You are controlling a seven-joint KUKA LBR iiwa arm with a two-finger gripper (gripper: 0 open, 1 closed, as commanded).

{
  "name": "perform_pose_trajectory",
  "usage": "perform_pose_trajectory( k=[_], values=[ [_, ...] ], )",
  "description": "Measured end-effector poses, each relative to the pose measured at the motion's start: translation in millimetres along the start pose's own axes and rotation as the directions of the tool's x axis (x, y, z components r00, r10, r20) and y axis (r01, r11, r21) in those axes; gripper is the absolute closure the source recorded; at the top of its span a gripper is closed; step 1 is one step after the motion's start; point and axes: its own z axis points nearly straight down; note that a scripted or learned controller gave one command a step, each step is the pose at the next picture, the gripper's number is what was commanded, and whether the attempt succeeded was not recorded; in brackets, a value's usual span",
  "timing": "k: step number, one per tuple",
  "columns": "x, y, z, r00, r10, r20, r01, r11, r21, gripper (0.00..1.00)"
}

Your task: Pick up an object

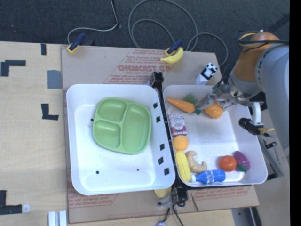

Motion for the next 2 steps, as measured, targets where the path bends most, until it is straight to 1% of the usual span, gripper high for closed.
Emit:
perform_pose_trajectory(
  k=[1, 2],
  values=[
    [1.7, -3.0, -10.1, 1.0, -0.001, -0.002, 0.001, 1.0, 0.008, 1.0],
    [61.4, 16.5, -75.9, 1.0, -0.004, -0.008, 0.004, 1.0, 0.011, 1.0]
  ],
)
